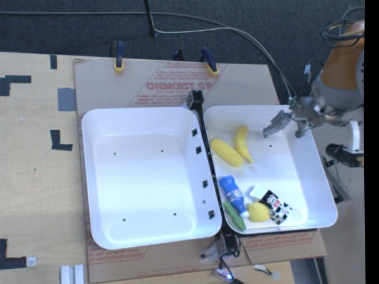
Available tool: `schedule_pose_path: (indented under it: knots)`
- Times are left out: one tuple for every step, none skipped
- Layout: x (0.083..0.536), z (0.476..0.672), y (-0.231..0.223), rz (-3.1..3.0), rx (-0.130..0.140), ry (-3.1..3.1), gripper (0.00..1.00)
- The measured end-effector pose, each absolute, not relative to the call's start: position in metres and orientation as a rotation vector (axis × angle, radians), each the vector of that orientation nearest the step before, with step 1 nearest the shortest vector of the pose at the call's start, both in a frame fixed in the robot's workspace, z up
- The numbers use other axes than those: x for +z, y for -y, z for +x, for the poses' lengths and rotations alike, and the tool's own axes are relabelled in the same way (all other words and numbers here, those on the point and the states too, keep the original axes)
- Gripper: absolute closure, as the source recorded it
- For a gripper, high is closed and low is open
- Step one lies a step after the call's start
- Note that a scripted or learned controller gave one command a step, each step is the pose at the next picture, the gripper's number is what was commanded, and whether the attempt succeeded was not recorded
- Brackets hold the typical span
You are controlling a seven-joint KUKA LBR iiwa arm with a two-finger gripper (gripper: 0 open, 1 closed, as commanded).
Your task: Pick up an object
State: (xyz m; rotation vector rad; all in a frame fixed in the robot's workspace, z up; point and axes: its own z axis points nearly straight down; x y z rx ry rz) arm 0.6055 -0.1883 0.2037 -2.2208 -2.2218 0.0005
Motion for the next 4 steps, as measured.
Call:
schedule_pose_path:
  knots:
    - [0.092,0.641,0.137,-2.211,0.007,2.221,0.0]
    - [0.095,0.613,0.11,-2.233,0.004,2.222,0.0]
    - [0.091,0.652,0.156,-2.224,0.001,2.22,0.0]
    - [0.085,0.62,0.122,-2.22,-0.001,2.224,0.0]
